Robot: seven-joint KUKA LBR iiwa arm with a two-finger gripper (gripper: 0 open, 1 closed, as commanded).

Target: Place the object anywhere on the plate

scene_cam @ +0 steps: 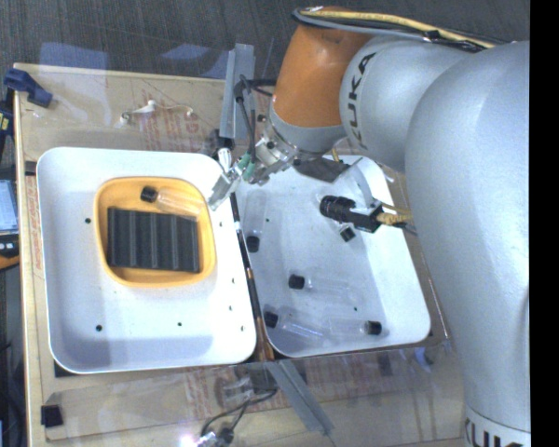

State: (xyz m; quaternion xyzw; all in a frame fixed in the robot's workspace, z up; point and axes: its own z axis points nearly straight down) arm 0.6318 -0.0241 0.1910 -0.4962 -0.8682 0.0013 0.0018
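Clear tube w/ black cap [164, 196] lies on yellow plate [112, 196].

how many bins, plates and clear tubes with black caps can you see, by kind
white bins: 2, left and right
yellow plate: 1
clear tubes with black caps: 4, one on the plate, three in the right bin
total: 7

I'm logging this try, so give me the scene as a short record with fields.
plate: yellow, ridged dark centre, in the left bin
object on plate: small clear item with a black cap at the plate's upper edge
gripper: over the divide between the bins, near the plate's upper right corner
right bin: several small clear, black-capped items
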